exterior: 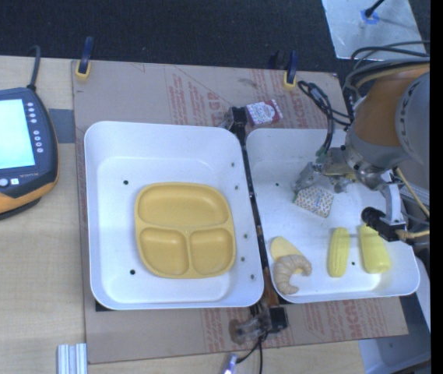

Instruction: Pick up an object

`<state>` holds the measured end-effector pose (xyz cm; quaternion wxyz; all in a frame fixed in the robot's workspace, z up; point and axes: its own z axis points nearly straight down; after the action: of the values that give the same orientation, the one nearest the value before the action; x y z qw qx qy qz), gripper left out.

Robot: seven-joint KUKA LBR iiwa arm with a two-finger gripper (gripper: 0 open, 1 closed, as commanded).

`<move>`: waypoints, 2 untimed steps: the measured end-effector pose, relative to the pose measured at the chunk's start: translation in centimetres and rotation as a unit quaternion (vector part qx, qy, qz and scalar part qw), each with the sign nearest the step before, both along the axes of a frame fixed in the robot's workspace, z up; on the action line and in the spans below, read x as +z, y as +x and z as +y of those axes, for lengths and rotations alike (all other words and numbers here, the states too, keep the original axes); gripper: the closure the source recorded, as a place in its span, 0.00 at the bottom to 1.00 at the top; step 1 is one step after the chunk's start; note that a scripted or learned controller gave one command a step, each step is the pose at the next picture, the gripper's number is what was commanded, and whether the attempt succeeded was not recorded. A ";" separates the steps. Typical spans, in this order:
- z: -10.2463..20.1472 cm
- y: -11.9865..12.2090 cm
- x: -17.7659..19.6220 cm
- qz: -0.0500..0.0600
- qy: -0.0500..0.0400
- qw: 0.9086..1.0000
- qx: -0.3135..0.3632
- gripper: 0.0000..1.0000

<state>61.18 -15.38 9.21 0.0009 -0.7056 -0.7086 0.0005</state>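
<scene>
While dark floor borders the wooden bench, a yellow tray fills the left bin; the gripper sits low in the right bin, and its grip cannot be told.

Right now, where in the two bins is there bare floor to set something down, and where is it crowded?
Left bin: bare floor borders the yellow divided plate on all sides, widest along the far strip. Right bin: bare in the far-left corner. Crowded near edge: croissant, corn cob, yellow piece; the gripper hangs over the patterned packet.
</scene>
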 end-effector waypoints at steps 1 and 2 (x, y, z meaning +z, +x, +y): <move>0.4 -4.1 -0.1 0.001 -0.001 1.000 0.000 0.00; 1.9 0.4 0.0 0.000 0.000 1.000 0.000 0.00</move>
<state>61.59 -13.52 9.21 0.0011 -0.7055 -0.7088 0.0004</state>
